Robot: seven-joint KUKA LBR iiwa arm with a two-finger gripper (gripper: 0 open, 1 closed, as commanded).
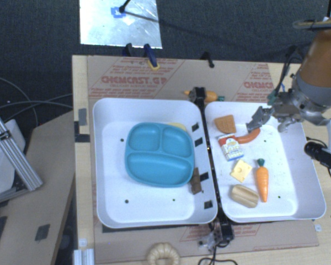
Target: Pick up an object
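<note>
- Tool (263, 116) hangs low over the right bin (306, 173), at the end of the arm (320, 65) reaching in from the right; whether it is released or clenched cannot be told, and nothing is seen gripped in it.
- Sausage (248, 137), red and curved, lies just below and left of the tool, the nearest thing to it and the likely target.
- Toast (225, 124) sits just left of the sausage, with a small carton (230, 147) just below it.
- Farther from the sausage, toward the bin's front, lie cheese (241, 170), a carrot (262, 182) and a bread roll (244, 195), loosely scattered so each can be taken singly.
- Left of the sausage, across the divider, a blue tray (160, 153) rests in the left bin (107, 164), out of the tool's way.
- Both bins stand on the desk (99, 70).
</note>
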